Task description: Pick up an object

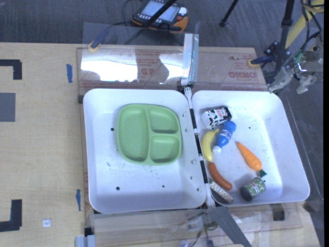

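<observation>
A pale wooden bench [41,153] with black and blue tape marks fills the left of the frame, and on it two shallow white bins sit side by side. The left bin [103,189] holds a green divided plate [149,134] near its centre. The right bin [288,153] holds the small things, gathered toward its left wall: a black-and-white carton [216,116] at the top, a blue and white bottle [223,135] below it lying just beside a yellow banana [207,145], an orange carrot [249,156] further right, a reddish sausage [220,178] lower down, a dark green can [253,188] on its side near the bottom edge, and a brush [221,193] at the bottom left corner. The gripper [297,71] hangs at the upper right of the frame, beyond the right bin's far corner, well apart from everything in it; its state cannot be made out from here.
</observation>
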`<control>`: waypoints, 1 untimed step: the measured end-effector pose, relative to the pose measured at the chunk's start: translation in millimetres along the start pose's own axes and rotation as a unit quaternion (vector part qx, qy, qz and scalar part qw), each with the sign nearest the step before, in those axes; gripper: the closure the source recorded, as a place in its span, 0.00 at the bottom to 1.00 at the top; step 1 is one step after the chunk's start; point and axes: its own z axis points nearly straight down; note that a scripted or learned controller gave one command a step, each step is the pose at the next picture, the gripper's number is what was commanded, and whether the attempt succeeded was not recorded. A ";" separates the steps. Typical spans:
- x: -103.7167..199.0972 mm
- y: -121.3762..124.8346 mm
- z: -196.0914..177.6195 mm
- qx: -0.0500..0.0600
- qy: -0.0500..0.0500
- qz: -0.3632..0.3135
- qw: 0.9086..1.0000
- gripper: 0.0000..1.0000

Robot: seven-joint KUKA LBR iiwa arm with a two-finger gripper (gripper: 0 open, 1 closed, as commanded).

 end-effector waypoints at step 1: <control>23.3 -47.4 67.6 0.000 0.000 -0.008 1.000 0.00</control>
